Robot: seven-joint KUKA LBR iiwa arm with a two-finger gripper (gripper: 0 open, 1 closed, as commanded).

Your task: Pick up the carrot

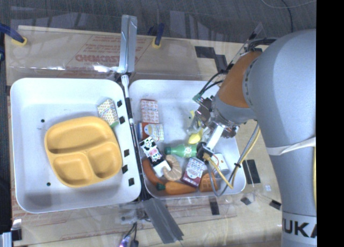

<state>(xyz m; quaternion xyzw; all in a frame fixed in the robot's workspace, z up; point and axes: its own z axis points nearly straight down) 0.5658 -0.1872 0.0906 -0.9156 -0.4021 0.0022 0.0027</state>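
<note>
The carrot (180,188) is an orange, elongated piece lying flat along the near wall of the right bin (172,93). A dark red packet (194,172) and a round tan bread piece (172,168) crowd it from behind. My gripper (203,136) hangs over the right half of that bin, above a yellow piece (194,136) and the cap end of a green bottle (181,150). It stands well behind and to the right of the carrot, not touching it.
The right bin also holds a reddish sausage (149,169), a cow-print carton (150,149) and printed boxes (149,110). In the left bin (27,106) lie a yellow divided plate (80,149) and a small packet (108,113).
</note>
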